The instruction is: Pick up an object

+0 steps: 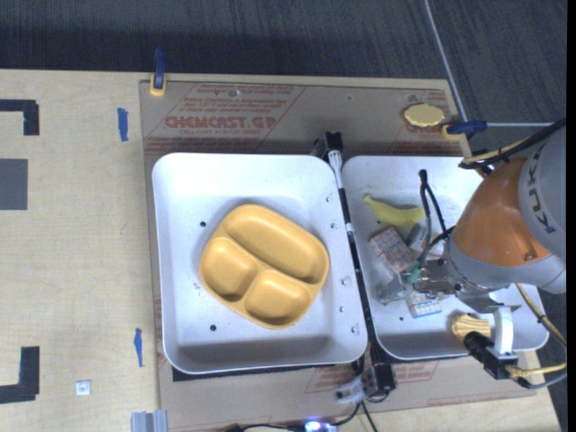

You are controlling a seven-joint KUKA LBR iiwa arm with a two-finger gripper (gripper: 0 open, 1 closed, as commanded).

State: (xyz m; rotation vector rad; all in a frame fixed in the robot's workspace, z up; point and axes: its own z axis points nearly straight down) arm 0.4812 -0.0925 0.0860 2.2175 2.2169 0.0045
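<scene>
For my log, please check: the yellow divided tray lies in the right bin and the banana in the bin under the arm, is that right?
Not quite. The camera view shows the yellow divided tray in the left bin, not the right one. The rest stands: the banana lies in the right bin, where the arm reaches down.

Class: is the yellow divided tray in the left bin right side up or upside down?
Upside down: the tray shows three bulging humps, not hollows.
</scene>
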